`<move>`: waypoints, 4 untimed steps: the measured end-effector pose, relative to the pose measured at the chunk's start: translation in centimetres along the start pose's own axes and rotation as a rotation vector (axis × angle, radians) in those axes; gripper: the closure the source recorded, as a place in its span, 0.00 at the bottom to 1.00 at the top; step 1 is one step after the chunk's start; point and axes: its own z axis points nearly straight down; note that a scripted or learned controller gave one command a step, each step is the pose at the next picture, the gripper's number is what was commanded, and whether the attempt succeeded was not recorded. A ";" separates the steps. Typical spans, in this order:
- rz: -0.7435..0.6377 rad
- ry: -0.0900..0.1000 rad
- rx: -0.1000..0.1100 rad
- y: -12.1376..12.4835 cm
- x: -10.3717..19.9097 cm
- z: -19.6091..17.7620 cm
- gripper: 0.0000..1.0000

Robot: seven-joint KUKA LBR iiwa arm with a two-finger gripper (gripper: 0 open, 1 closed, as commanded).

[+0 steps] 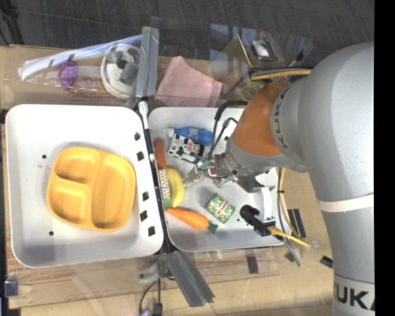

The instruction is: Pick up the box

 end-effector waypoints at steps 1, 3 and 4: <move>-0.077 0.001 -0.002 5.6 1.7 -0.1 0.00; -0.176 -0.004 0.043 9.6 2.2 -0.6 1.00; -0.241 0.002 -0.003 6.1 9.2 -10.2 1.00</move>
